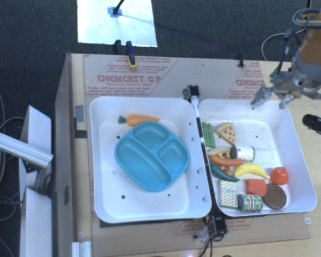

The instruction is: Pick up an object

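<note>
The grey two-finger gripper [270,98] hangs over the far rim of the right-hand shallow white plastic bin [295,143], its two fingers spread apart with nothing between them, so the pick has not yet begun. Every candidate lies nearer the camera than the jaws and mostly to their left. To do it well, I would choose a piece that stands clear of its neighbours: the small red tomato-like toy [279,175], almost straight below the jaws in the view, looks freer than the crowded middle, and the fingers should straddle it before closing. In that bin I count one yellow plastic banana [251,169], one tan pizza-slice toy [225,132], one white cylinder with a dark cap [242,153], one green-labelled can [250,202] and one brown round disc [274,197]. Far left of the jaws, the second white bin [104,159] holds one light-blue three-compartment plate [151,155] and one orange toy carrot [140,120].
</note>
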`<state>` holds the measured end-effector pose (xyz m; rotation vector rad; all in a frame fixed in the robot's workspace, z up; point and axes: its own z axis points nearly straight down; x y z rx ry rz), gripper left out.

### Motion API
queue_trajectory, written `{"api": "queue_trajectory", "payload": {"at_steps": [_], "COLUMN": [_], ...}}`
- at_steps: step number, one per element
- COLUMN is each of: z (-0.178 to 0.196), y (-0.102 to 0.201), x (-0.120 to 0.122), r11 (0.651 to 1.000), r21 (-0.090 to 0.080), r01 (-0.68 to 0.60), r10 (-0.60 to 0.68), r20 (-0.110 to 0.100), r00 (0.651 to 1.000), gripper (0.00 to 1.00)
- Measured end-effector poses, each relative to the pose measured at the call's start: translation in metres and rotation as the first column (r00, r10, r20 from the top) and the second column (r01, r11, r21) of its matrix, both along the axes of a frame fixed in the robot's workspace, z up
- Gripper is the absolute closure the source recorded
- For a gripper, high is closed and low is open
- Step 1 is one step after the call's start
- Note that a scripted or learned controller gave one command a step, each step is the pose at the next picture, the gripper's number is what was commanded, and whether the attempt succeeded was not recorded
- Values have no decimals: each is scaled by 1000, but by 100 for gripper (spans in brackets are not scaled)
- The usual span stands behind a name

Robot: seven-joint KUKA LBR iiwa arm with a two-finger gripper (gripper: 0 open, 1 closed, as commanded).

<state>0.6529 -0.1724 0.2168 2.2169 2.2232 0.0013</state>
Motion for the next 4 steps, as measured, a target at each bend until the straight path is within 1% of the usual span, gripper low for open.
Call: {"api": "queue_trajectory", "payload": {"at_steps": [1, 2, 3, 4], "z": [-78, -67, -67, -50], "y": [59, 58, 58, -1], "x": [-75, -74, -74, -84], "r11": [1000, 1000, 1000, 1000], "r21": [2, 0, 1, -1], "r01": [1, 0, 0, 3], "r10": [-1, 0, 0, -3], "r20": [-3, 1, 1, 1], "r00": [1000, 1000, 1000, 1000], "gripper": [0, 100, 0, 0]}}
